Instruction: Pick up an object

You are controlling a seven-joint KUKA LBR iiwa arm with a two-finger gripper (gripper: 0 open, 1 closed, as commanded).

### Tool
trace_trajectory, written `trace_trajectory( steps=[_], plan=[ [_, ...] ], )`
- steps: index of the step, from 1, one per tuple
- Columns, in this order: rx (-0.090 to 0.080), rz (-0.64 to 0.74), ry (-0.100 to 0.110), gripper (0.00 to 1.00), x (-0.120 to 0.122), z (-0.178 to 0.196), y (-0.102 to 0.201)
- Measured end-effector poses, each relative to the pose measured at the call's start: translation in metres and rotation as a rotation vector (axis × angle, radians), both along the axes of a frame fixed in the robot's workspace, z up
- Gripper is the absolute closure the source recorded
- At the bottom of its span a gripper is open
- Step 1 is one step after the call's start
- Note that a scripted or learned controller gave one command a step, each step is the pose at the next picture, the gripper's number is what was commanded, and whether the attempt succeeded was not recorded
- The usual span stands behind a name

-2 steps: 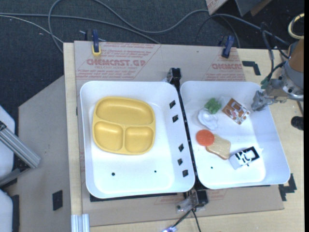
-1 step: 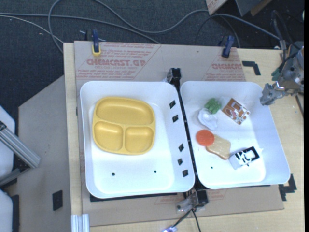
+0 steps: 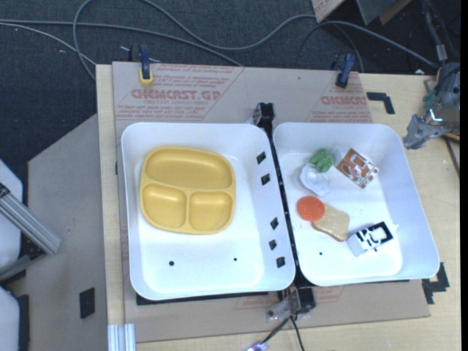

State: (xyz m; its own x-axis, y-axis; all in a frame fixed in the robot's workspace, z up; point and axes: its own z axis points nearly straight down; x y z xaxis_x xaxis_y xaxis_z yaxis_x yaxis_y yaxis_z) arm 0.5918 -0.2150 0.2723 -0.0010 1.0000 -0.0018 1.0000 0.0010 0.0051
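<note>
We see a yellow divided tray [image 3: 189, 189] in the left bin [image 3: 139, 269]. The right bin [image 3: 417, 218] holds an orange disc [image 3: 311, 208] touching a bread slice [image 3: 332, 222], plus a green piece [image 3: 322, 159], well apart from the gripper [image 3: 426, 125] at the bin's upper right corner.

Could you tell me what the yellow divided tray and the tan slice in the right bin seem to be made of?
The yellow divided tray looks like moulded plastic with a satin finish: one even colour, rounded compartment walls, soft highlights. The tan slice looks like a toy bread piece, perhaps foam or matte plastic: dull, pale face with a darker edge. The view leaves it open.
</note>
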Motion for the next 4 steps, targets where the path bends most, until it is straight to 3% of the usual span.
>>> trace_trajectory(
  steps=[2, 3, 4],
  plan=[
    [0.004, 0.005, 0.006, 1.00, 0.009, -0.008, 0.100],
    [0.004, 0.003, 0.008, 1.00, 0.002, -0.017, 0.150],
    [0.004, 0.006, 0.007, 1.00, 0.011, -0.025, 0.213]
  ],
)
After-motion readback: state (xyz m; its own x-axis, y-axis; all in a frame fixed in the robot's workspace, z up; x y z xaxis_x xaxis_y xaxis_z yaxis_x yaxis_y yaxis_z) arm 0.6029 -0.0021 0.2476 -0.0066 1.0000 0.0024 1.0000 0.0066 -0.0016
